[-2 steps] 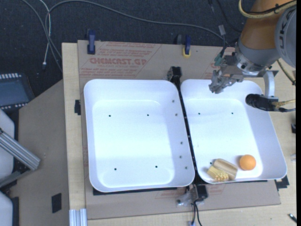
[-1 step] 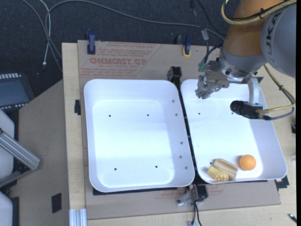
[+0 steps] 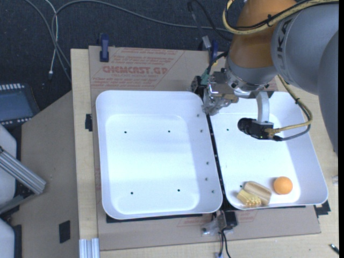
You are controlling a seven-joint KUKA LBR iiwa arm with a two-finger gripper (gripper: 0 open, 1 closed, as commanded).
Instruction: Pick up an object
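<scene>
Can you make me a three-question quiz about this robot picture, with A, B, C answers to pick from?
1. Where is the orange ball?
A. in the left bin
B. in the right bin, near its front edge
C. on the cardboard behind the bins

2. How many things lie in the right bin?
A. two
B. four
C. six

3. How does the gripper stand?
A. lifting the ball
B. pressing on the corn
C. over the back of the bins, near the seam between them, far from both things

Answers: 1 B, the ball sits beside the corn cob at the right bin's front. 2 A, just the ball and the corn cob. 3 C, it hangs at the bins' back edge.
</scene>
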